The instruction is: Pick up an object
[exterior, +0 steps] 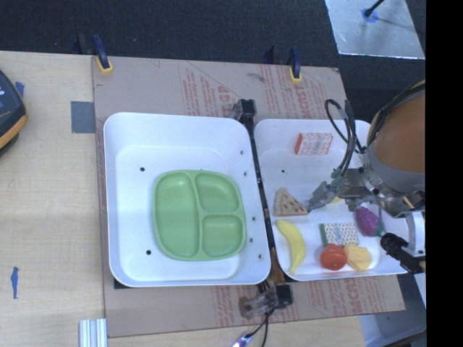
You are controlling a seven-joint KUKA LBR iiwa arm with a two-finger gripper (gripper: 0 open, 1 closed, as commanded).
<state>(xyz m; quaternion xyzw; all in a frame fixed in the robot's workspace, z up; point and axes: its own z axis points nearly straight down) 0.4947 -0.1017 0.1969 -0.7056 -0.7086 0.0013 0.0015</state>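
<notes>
gripper [323,194]: low in right bin [278,137], fingers' state unclear, can't tell
nearest: sandwich wedge [289,204], just left of tip
risk: crowded; banana [292,243], tomato [333,256] near, may nudge or miss

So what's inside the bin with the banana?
The right bin holds a banana, sandwich wedge, pink box, tomato, checked packet, a yellow piece and a purple one. The arm covers its right side.

Red print on cardboard [217,85] — illegible.
</notes>
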